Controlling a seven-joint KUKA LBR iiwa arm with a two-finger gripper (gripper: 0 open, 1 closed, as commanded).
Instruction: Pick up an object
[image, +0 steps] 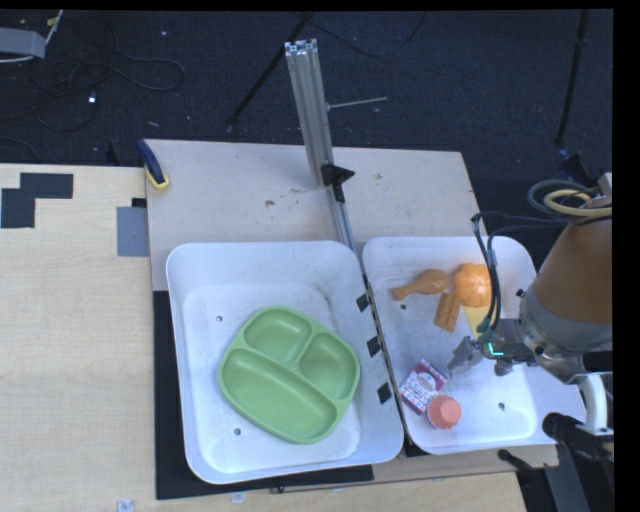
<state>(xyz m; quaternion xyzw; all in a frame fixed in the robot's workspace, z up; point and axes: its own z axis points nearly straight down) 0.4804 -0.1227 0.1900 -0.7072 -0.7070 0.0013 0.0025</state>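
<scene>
Packet (422, 384) and its red cap (443, 411) lie in the right bin (510, 425) just left of and below our jaws (468, 355), whose state we cannot tell, with the orange toy (452, 287) above.

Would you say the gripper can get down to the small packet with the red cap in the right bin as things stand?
Probably yes. The gripper hangs just above and right of the packet, which lies apart from the orange toy, with nothing over it.
</scene>
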